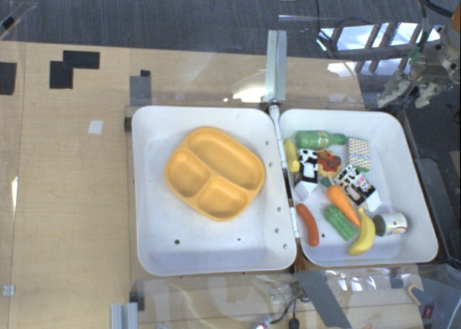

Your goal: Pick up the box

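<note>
The box (356, 184), right of centre among toys in the right bin (410, 169), looks light and stiff; grip its long sides; gripper state: cannot tell

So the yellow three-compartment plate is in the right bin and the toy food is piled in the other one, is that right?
Not quite. The camera view shows the yellow three-compartment plastic plate lying in the left white bin, not the right one. The toy food, such as the orange carrot and the yellow banana, is piled in the other bin, the right white bin.
</note>
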{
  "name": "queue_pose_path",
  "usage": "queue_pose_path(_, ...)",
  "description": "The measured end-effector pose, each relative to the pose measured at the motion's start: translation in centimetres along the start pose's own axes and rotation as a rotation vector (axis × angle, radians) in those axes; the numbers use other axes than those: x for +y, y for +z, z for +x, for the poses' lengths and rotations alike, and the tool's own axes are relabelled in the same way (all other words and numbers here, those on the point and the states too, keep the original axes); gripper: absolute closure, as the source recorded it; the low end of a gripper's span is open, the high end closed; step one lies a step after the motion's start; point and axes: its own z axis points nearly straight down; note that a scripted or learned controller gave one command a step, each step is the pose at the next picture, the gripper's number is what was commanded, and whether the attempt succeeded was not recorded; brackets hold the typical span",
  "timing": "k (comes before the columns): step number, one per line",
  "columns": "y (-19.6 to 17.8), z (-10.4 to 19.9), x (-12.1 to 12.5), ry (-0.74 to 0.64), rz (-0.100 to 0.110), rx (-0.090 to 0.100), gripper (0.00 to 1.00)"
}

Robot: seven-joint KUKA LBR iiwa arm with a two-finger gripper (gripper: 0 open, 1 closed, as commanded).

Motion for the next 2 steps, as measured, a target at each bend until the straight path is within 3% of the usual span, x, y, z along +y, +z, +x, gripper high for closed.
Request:
queue_pose_path(1, 14.6, -0.3, 0.8, -0.021, 0.002, 0.000, 0.00)
queue_pose_path(2, 19.1, 0.2, -0.7, 0.075, -0.005, -0.001, 0.00)
